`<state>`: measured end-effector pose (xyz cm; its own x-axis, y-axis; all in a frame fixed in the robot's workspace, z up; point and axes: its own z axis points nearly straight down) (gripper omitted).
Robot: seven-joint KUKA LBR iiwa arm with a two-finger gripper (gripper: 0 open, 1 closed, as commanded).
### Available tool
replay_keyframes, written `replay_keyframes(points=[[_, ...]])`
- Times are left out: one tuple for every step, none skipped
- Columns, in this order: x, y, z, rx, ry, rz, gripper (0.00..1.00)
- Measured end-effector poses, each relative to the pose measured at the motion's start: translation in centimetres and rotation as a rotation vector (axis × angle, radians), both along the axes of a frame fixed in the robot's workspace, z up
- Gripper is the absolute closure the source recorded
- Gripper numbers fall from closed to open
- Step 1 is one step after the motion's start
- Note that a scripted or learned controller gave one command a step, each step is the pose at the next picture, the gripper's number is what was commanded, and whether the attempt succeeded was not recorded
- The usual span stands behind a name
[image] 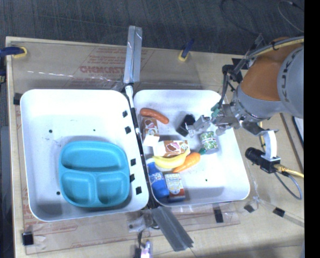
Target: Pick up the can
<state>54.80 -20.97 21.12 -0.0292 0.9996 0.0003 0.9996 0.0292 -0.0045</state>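
In the right bin (232,181), my hand (205,127) sits low at the right side, directly over the can (208,141). The can lies just right of the carrot (186,162) and banana (168,162), green label showing, apparently resting on the bin floor. I cannot tell how my hand is set or whether anything is gripped. My judgement: approach done, grasp unconfirmed, lift not yet done. The sausage (154,114) lies at the far left, and the blue tray (94,173) sits in the left bin (36,117).
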Motion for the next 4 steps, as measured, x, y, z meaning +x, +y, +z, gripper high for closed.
replay_keyframes(points=[[-3.0, 0.0, 1.8, 0.001, -0.001, -0.011, 0.00], [-7.2, 2.2, 2.7, 0.000, -0.001, -0.014, 0.00], [-1.7, 0.0, 3.0, 0.000, -0.002, -0.005, 0.00], [-4.1, 0.0, 2.7, 0.000, 0.000, 0.002, 0.00]])
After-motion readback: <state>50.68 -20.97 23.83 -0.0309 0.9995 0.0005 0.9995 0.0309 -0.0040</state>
